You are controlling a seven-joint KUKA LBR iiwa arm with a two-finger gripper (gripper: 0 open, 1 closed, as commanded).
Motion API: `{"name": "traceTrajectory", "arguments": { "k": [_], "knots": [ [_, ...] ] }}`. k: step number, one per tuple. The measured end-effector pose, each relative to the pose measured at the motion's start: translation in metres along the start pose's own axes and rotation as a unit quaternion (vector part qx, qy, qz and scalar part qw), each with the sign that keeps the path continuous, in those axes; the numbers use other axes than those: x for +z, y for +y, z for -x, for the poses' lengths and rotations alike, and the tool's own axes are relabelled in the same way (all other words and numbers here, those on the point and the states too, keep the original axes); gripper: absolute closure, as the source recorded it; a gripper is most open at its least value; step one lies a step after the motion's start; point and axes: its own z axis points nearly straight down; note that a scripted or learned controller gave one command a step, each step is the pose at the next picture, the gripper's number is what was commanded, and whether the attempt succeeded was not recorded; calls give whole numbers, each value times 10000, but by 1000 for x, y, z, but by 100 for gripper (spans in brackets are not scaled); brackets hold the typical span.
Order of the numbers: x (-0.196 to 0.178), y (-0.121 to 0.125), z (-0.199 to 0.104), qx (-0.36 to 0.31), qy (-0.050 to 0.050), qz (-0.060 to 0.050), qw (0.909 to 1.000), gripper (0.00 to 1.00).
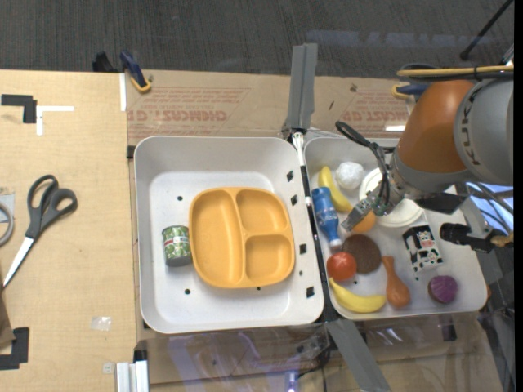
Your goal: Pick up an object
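– Gripper first: where was it, and was it clenched on anything?
– Gripper (362, 212) sat low in the right bin (425, 298), toward that bin's left side, with the arm reaching in from the right. I could not tell whether it was released or clenched, because the wrist hid too much from above.
– What lay closest to it?
– A small orange piece (367, 221) was right at its tip, touching or nearly so. I could not see it gripped, so I would not call it held. The blue bottle (325, 213) lay just to the left. A brown disc (364, 253) lay just below, and a red tomato (341, 265) sat beside the disc.
– And the rest of that bin?
– Crowded. A banana (355, 299) lay along the lower edge and a white ball (350, 174) toward the back. A purple piece (442, 288) sat in the lower right corner, well apart from the gripper.
– The other bin?
– The left bin (155, 186) held a yellow divided plate (241, 235) with a green can (176, 245) just beside it, both far from the arm.
– So how far along was the pick?
– My judgement: the gripper was down among the things, but nothing was raised off the bin floor. What was left was a firm closure on the orange piece, if that was the target, and then a lift clear of the bin
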Motion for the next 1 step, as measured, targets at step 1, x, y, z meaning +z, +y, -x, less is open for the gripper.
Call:
{"name": "traceTrajectory", "arguments": {
  "k": [1],
  "knots": [
    [-88, 58, -62, 195, 30, -35, 9998, 100]
  ]
}}
